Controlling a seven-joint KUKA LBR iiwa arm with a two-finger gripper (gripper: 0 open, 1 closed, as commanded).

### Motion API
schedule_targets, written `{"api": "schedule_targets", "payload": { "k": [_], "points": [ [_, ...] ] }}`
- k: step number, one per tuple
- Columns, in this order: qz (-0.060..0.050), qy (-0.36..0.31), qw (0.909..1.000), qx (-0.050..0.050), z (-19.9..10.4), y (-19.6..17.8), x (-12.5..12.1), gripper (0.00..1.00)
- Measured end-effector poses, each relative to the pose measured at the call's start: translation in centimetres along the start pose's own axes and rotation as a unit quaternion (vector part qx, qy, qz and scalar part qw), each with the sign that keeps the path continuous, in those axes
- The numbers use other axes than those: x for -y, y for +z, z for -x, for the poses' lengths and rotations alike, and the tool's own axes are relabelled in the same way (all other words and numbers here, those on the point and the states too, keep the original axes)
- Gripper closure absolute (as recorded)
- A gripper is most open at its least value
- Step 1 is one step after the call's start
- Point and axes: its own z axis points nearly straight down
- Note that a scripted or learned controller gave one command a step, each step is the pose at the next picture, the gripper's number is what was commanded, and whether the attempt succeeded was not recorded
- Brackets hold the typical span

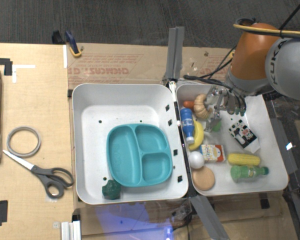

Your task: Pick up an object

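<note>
Gripper low in the right bin, among the clutter

Grey arm (285,64) with its orange band reaches in from the right, and the two-finger gripper (221,109) sits low over the far end of the right white bin (270,181). Whether it is wide, narrow or holding anything cannot be told from this slant; metal parts and objects overlap there.

Just left of the gripper lies a tan, knobbly pastry-shaped toy (201,106), with a small orange-red piece (189,104) beside it. Below these, a blue bottle (187,121) and a yellow banana (197,135) lie along the bin's left wall. A black-and-white patterned card (242,133) rests to the right of the gripper. Nearer the front are a small white-and-red carton (213,153), a white ball (196,159), a tan egg-shaped object (204,178), a yellow corn cob (243,159) and a green bottle (247,172).

The left white bin (90,109) holds a teal three-compartment plate (139,155) and a dark green lump (111,190) at its front corner.
</note>
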Motion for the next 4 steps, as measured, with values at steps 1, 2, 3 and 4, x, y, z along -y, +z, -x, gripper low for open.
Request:
{"api": "schedule_targets", "payload": {
  "k": [1,2,3,4],
  "points": [
    [0.001,0.032,0.9995,0.010,-5.9,0.2,0.0,0.00],
    [0.001,0.120,0.9927,0.008,-13.0,0.4,0.2,0.00],
    [0.001,0.147,0.9891,0.008,-16.1,0.5,1.1,0.00],
    [0.002,0.157,0.9876,0.008,-17.3,0.5,4.6,0.00]
  ]
}}
